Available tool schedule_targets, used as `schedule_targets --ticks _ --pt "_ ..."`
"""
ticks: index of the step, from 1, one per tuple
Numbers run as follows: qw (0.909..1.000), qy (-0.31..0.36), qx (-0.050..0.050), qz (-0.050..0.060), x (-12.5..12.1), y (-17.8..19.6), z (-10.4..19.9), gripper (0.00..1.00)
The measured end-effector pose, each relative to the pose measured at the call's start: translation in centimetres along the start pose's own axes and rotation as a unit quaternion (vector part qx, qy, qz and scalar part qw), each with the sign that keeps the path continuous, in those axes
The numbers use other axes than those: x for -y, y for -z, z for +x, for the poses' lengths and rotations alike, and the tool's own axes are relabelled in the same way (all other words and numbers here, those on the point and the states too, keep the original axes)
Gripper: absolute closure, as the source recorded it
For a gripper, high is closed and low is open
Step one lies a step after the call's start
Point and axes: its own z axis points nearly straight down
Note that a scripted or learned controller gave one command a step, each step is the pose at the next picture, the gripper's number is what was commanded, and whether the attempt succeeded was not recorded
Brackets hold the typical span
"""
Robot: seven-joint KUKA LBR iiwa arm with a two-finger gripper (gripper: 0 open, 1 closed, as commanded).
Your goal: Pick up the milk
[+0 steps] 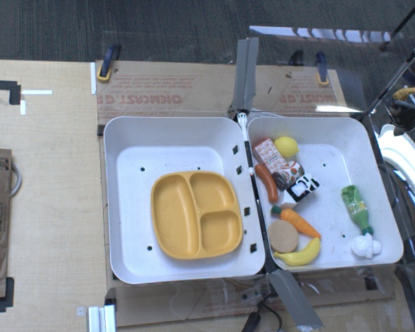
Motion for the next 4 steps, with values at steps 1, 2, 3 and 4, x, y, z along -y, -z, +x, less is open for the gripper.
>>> schedule_targets --ticks 1,2,3,4 --pt "1.0000 0.002 0.002 0.000 -0.02 0.81 0.12 1.00" --pt "1.0000 0.001 0.002 0.000 -0.02 0.83 0.12 0.00" --pt "1.0000 0.003 0.004 -0.001 -0.04 1.63 0.24 1.00" --pt "1.0000 0.002 0.004 -0.001 -0.04 1.64 0.24 0.00"
